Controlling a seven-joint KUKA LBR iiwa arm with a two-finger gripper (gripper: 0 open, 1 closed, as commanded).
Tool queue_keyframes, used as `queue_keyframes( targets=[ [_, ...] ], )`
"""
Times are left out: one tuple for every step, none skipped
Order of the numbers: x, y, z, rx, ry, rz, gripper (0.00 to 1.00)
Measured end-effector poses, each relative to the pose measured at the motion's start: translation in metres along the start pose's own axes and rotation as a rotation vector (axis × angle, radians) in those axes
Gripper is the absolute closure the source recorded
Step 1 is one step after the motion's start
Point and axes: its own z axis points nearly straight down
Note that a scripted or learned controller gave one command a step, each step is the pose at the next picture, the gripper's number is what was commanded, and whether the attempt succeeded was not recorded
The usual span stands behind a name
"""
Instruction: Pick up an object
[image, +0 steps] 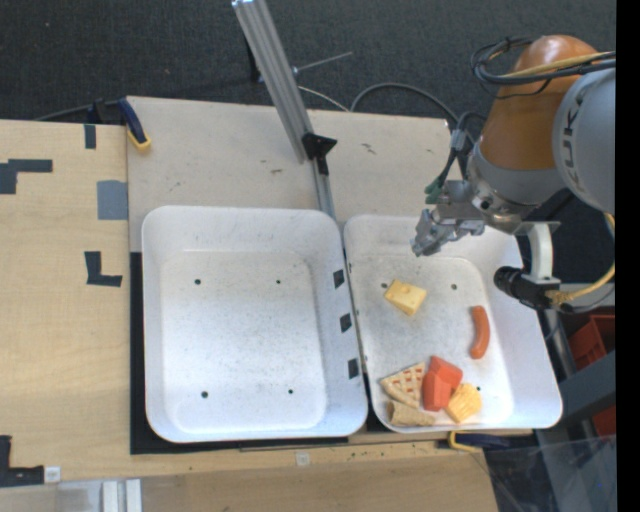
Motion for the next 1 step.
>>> queue_keyframes(
  targets=[
    [0.0501,0.0127,0.0087,0.001,-0.001,0.001,1.00]
  ],
)
